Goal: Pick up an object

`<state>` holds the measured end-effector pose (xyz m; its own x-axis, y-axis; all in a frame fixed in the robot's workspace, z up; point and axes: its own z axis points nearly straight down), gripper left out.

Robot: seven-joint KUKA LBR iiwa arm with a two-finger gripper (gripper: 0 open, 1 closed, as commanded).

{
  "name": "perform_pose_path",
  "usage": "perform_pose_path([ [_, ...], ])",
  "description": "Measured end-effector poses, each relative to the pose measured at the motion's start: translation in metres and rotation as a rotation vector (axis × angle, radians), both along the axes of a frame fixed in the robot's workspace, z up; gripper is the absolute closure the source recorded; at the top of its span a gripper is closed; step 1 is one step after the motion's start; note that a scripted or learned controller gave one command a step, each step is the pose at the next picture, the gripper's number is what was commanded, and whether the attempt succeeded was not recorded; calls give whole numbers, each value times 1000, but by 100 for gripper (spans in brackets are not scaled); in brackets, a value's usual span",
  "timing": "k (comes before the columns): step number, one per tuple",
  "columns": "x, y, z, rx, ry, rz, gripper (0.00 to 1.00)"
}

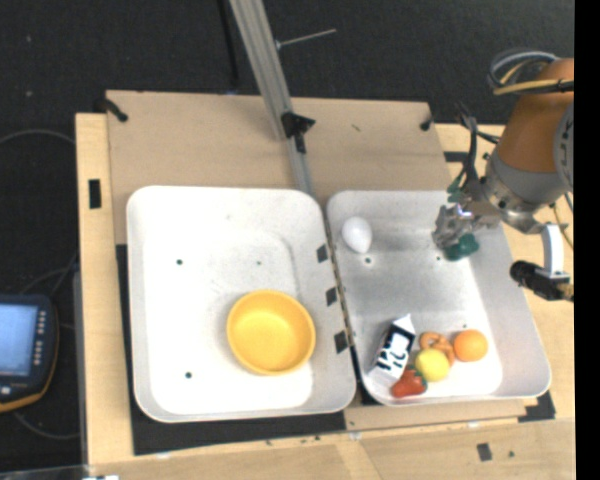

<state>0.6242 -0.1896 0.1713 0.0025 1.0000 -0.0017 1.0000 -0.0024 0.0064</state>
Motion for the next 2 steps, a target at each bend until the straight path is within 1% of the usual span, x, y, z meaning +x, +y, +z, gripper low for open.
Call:
perform_pose_path([
  [1,-5,-1,46,0,0,0,100],
  [2,-3,-3,97,-1,-1,4,100],
])
